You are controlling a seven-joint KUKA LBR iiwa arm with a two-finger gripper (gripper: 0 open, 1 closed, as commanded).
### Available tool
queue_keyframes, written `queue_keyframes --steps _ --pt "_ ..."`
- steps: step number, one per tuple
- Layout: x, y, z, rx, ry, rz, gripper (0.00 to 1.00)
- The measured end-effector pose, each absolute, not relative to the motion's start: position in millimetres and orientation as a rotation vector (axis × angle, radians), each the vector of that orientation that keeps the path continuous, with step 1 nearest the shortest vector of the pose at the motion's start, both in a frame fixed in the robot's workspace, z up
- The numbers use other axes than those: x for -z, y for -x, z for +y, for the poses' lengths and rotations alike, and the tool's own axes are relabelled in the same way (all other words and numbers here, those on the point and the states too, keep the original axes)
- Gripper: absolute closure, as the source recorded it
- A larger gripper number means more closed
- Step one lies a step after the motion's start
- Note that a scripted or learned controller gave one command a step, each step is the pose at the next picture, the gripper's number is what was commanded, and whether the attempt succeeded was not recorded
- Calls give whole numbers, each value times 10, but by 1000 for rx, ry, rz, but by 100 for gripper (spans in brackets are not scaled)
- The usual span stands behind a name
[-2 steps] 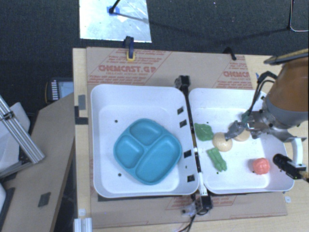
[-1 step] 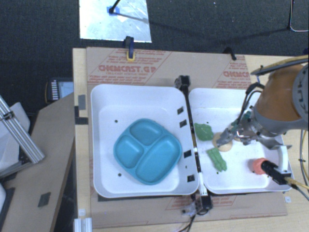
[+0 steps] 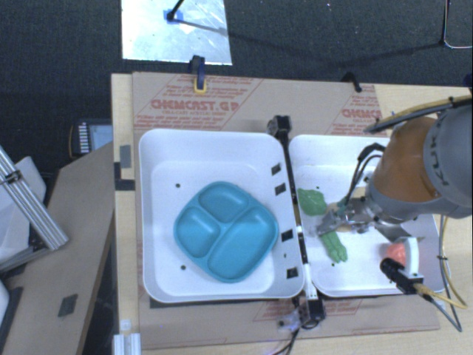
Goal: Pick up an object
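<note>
In the camera view, the gripper (image 3: pixel 334 224) hangs low in the right bin (image 3: pixel 325 157), right of centre in the frame, over a green object (image 3: pixel 322 220) near that bin's left wall. Whether it is open or shut cannot be told. The step looks like the approach or grasp; next it needs a firm close and lift.

A robotics laboratory bench. Two shallow white bins (image 3: pixel 214 143) sit side by side on a board printed CHEMCAST (image 3: pixel 196 103), clamped at its far edge. A grey and orange industrial arm (image 3: pixel 421 168) reaches in from the right. Aluminium framing (image 3: pixel 26 202) stands at left; dark carpet (image 3: pixel 59 43) and a cable stand lie beyond.
</note>
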State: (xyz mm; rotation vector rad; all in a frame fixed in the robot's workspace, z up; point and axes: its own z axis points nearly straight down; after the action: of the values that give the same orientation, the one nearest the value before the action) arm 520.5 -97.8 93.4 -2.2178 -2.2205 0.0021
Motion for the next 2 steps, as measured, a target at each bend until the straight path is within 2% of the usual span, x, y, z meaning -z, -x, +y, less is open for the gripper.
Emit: queue_keyframes --steps 1,2 --pt "-841 -5210 -976 0 2220 -2222 0" --pt "-953 -5220 -977 3 2221 -2224 100"
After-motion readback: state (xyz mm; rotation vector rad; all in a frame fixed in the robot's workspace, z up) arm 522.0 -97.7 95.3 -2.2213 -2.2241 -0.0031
